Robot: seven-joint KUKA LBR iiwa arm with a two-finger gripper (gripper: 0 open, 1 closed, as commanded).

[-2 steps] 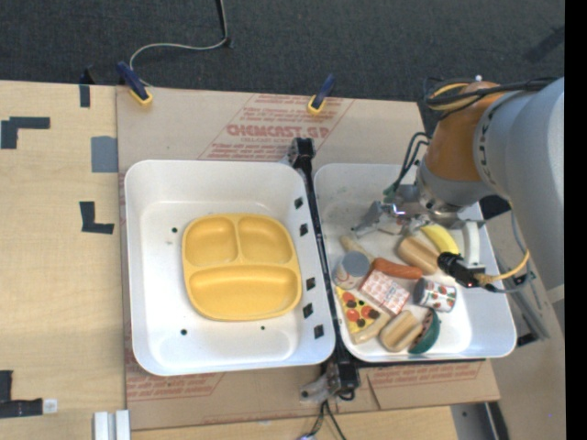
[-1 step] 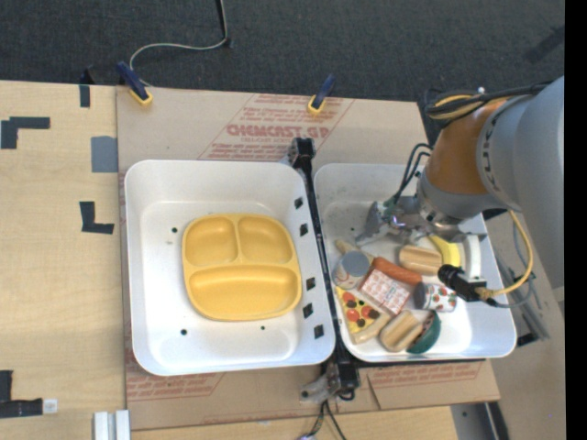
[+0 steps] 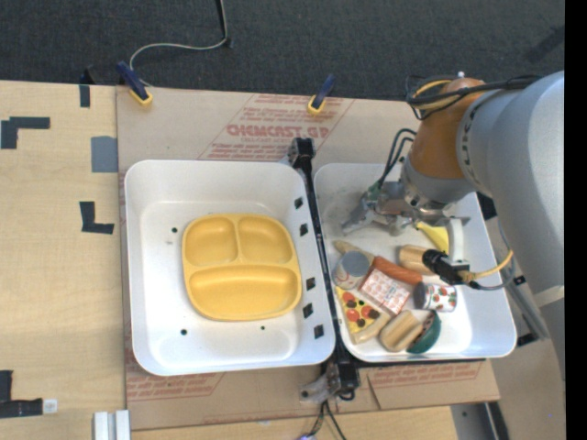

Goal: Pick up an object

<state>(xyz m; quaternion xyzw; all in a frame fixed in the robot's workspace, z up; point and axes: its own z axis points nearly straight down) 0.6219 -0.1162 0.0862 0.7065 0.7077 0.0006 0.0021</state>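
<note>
Overhead, the arm [image 3: 495,145] reaches in from the right edge of the worktop [image 3: 55,246], and its gripper [image 3: 390,211] sits low over the far half of the right bin [image 3: 491,337]; whether the jaws are open or closed cannot be told, and nothing shows between them. Toys crowd that bin's near half: a carrot [image 3: 396,270] with its long axis slanting from far left to near right, a pizza slice [image 3: 359,314], a bread roll [image 3: 399,331] and a banana [image 3: 438,238]. A yellow divided plate [image 3: 242,266] lies flat in the left bin [image 3: 147,337].
</note>
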